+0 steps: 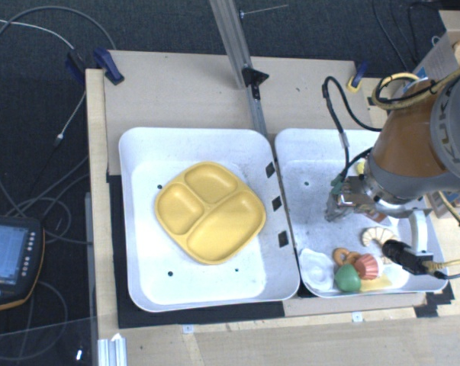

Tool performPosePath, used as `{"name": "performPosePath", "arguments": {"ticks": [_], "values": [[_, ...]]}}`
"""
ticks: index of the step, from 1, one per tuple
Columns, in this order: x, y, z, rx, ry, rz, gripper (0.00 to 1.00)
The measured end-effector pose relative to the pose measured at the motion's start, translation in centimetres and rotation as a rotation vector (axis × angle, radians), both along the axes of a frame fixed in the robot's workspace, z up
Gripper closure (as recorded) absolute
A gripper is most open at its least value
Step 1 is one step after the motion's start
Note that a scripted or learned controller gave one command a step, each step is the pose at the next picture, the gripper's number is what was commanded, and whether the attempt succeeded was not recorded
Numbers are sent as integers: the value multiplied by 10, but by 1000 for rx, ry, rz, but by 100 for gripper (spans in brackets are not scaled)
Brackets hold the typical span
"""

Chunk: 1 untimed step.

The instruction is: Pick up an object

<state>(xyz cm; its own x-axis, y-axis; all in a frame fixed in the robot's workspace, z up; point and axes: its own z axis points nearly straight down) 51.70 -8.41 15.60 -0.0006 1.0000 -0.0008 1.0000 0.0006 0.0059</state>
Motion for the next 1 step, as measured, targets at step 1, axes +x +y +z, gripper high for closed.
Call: {"name": "performPosePath", "arguments": {"ticks": [1], "values": [[3,6,45,0,-1,1,100]]}}
